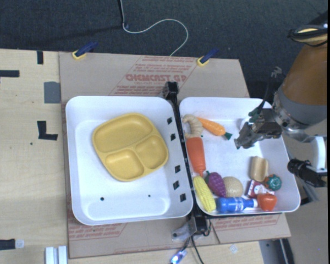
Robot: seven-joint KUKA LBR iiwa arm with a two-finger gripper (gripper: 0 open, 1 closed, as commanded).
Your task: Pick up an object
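Camera view: end effector (pixel 246 138) low over right bin (pixel 231 104), near its right wall; grip state impossible to tell, nothing seen held. Pick apparently not done. Toy food clustered along bin's left and near edges: carrot (pixel 212 127), corn (pixel 203 193), bottle (pixel 235 204). Bare floor mid-bin for descent.

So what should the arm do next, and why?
Probably lower straight down toward the tan block. The gripper hovers over bare floor of the right bin, holding nothing, and that block lies just below it in the view, apart from the other toys.
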